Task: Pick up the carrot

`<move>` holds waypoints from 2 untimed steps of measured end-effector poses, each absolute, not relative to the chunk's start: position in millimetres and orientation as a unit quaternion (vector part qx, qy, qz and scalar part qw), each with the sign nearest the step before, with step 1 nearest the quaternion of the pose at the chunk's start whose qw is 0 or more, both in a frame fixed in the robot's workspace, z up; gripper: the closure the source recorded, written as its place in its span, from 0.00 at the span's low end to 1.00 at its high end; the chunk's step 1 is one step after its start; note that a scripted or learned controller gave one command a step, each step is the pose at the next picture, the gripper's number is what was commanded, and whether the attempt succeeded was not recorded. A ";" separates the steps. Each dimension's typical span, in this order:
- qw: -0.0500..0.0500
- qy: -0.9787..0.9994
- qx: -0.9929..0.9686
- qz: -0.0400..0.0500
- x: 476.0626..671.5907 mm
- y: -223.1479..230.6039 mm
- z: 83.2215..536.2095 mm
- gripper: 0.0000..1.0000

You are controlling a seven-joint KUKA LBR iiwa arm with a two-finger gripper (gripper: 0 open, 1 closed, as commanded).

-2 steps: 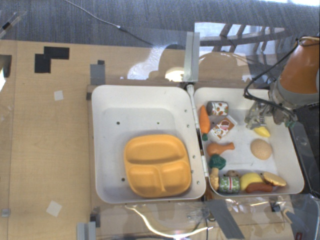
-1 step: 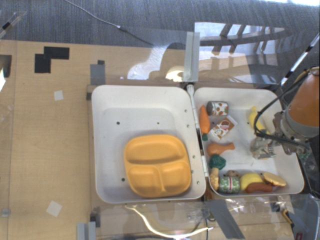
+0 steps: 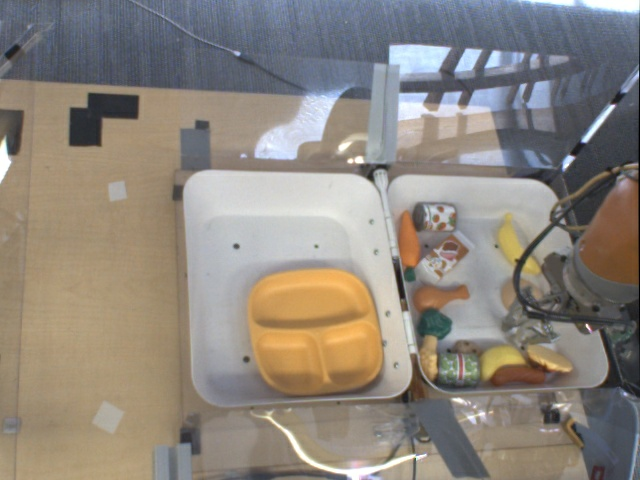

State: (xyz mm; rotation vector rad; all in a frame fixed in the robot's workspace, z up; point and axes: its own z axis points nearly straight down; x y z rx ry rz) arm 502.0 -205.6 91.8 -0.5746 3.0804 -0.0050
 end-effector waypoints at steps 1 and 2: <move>0.008 0.965 -0.264 -0.005 505.4 -198.4 193.2 1.00; 0.005 0.901 -0.434 -0.002 599.2 -204.3 204.7 1.00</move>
